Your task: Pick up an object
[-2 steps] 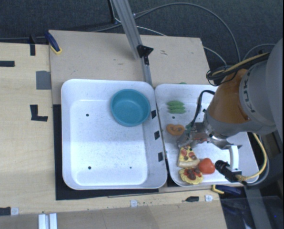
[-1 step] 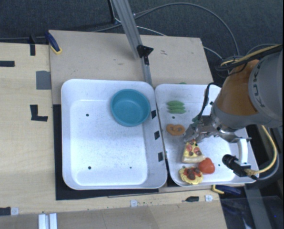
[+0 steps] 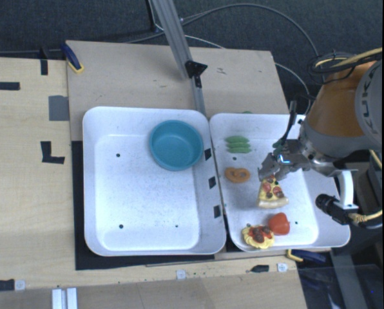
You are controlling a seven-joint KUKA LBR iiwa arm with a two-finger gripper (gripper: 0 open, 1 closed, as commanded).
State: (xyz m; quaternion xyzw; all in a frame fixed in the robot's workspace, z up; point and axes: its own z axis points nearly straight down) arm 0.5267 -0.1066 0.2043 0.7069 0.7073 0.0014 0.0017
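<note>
White bins sit side by side: the left bin [image 3: 115, 230] holds one blue bowl [image 3: 176, 145] in its upper right part, and the right bin [image 3: 308, 237] holds five toy foods, a green pea pod [image 3: 238, 145], a brown pretzel [image 3: 238, 174], a pizza slice [image 3: 272, 194], a red tomato [image 3: 279, 223] and a yellow-and-red piece [image 3: 258, 235]. Just above the pizza slice hangs the gripper [image 3: 270, 170]; whether it is parted or closed cannot be told. Most of the left bin's floor lies bare.

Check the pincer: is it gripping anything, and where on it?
Cannot be told. The pincer sits just above the pizza slice in the right bin, at its upper tip, but no thing is visibly between its fingers.
</note>
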